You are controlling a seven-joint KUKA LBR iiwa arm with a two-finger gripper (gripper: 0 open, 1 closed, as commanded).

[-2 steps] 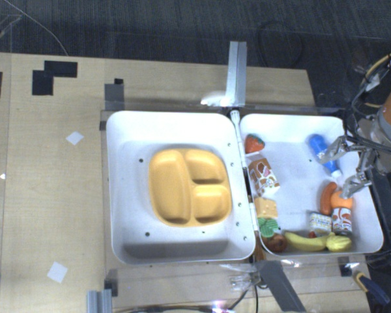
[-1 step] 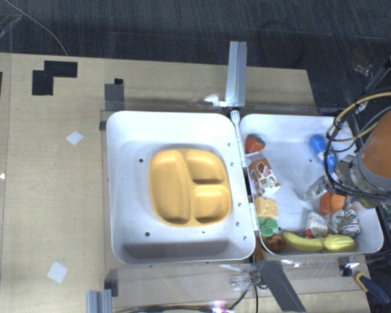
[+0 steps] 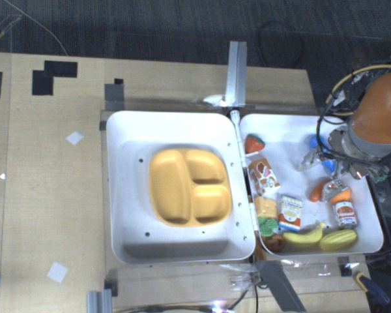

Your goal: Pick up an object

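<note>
My gripper (image 3: 331, 165) hangs over the back right part of the right bin (image 3: 378, 240), under the grey wrist with the orange band (image 3: 381, 109). Its metal fingers (image 3: 311, 159) stand open, spread apart to either side of a small blue object (image 3: 328, 165) that lies below them. Just in front of it lie an orange carrot-like toy (image 3: 323, 190) and a small red sauce bottle (image 3: 343, 213). Whether the fingers touch the blue object cannot be told.
The right bin also holds a strawberry (image 3: 253, 143), a snack packet (image 3: 263, 177), a juice box (image 3: 290, 212), a cheese piece (image 3: 265, 207), a banana (image 3: 302, 236) and a yellow-green fruit (image 3: 338, 239). A yellow divided plate (image 3: 188, 186) lies in the left bin (image 3: 127, 175).
</note>
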